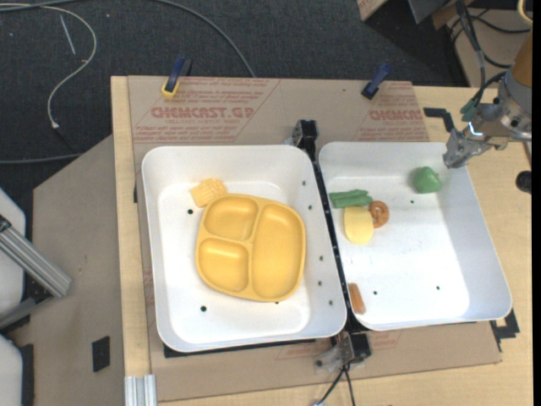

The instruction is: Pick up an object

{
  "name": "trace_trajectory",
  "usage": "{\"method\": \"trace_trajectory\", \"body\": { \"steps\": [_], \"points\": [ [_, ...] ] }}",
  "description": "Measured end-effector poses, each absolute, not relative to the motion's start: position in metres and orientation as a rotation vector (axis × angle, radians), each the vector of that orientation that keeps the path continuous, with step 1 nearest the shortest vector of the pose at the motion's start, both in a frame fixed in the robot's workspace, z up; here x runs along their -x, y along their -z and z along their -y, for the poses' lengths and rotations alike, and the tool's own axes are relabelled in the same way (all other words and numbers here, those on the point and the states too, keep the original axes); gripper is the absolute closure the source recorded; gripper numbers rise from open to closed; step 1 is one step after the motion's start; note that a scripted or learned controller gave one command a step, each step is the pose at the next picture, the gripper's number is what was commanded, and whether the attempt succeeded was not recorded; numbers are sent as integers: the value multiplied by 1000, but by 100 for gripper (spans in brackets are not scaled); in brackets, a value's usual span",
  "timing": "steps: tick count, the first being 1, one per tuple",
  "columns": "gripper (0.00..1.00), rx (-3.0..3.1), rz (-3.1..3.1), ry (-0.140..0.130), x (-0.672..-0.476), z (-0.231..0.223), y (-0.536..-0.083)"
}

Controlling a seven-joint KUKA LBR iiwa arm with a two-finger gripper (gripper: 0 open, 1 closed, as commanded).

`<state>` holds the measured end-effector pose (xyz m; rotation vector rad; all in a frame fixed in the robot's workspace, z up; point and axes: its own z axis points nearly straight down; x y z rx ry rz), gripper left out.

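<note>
Gripper (457,154) sits at far upper-right of bench, over the back right corner of the right bin (473,252), arm coming in from the right edge. Finger state: can't tell, tip is small and dark against the rim. Nothing seen btwn them.

Right bin contents:
- green rounded piece (425,179), nr back right corner, just below-left of gripper, apart from it.
- long green veg-like piece (349,198), lying crosswise nr the bin's left wall.
- pale yellow block (358,225) just below the long green piece, close to it.
- small brown/orange round item (379,213) touching the yellow block's upper-right side.
- small orange-brown stick (356,298) at the front-left corner, against the left wall, well apart from the rest.

Left bin (161,227):
- yellow divided plate (251,247), 3 compartments, sits abt centre of bin, slightly rotated.
- small yellow ridged piece (207,192) touching the plate's upper-left rim, toward bin's back left.

Bins lie side by side on a cardboard sheet (270,100) w/ red print; two blue clamps (176,75) hold its back edge, one at left, one nr centre-right. Black bracket btwn bins at back and front. Dark carpet (254,15) beyond w/ a white cable (84,24) looping across upper left. Cardboard boxes at top right.
</note>
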<state>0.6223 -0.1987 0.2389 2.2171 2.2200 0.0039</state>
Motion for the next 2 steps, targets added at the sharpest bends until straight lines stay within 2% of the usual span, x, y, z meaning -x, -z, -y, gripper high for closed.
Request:
{"method": "trace_trajectory", "body": {
  "steps": [1,2],
  "points": [
    [100,-2215,-2228,-3,-627,150,-246],
    [100,-2218,-2230,-1,-616,100,-244]
  ]
}}
